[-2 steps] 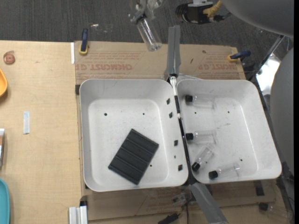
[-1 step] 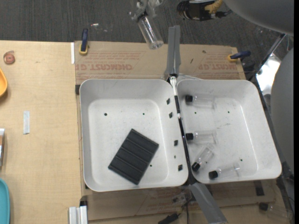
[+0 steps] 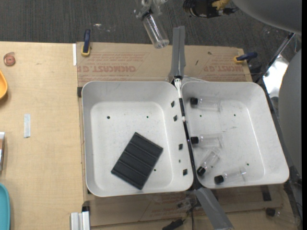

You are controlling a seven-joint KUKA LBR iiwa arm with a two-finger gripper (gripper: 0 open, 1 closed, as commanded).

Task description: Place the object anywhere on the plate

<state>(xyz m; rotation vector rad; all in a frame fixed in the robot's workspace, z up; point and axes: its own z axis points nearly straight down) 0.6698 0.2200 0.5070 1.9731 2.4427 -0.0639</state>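
Observation:
A black ribbed plate [image 3: 137, 160] lies flat in the left bin [image 3: 96, 128], towards its front. High at the view's top, beyond the bins' far edge, my gripper [image 3: 151, 7] is shut on a clear vial [image 3: 156, 30]. The vial hangs tilted from the fingers, with its lower end pointing down and to the right. It is well above and behind the plate, over the cardboard and the dark floor.
The right bin [image 3: 268, 128] holds several clear vials with black caps, such as one [image 3: 205, 103] near its back left and another [image 3: 229, 177] at the front. Clamps [image 3: 86, 42] [image 3: 244, 57] hold the cardboard. Small items lie on the wooden bench [image 3: 43, 143] at left.

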